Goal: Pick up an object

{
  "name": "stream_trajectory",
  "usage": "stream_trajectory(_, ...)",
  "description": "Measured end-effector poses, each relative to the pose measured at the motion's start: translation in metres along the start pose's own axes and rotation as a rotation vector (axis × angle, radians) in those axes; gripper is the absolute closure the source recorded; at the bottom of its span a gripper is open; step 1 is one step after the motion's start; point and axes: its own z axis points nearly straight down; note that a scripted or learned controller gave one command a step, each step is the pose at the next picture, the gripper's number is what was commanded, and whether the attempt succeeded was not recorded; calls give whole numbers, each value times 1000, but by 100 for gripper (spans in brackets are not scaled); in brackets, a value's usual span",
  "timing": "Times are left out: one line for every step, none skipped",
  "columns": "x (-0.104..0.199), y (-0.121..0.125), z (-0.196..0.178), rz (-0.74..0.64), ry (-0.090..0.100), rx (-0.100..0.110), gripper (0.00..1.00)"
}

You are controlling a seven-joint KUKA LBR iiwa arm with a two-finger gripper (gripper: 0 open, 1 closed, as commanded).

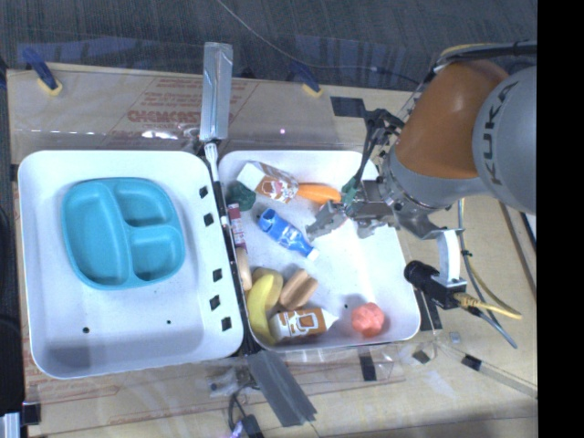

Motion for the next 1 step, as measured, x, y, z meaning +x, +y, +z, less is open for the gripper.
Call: stream_trajectory(9,57,151,-242,2,6,0)
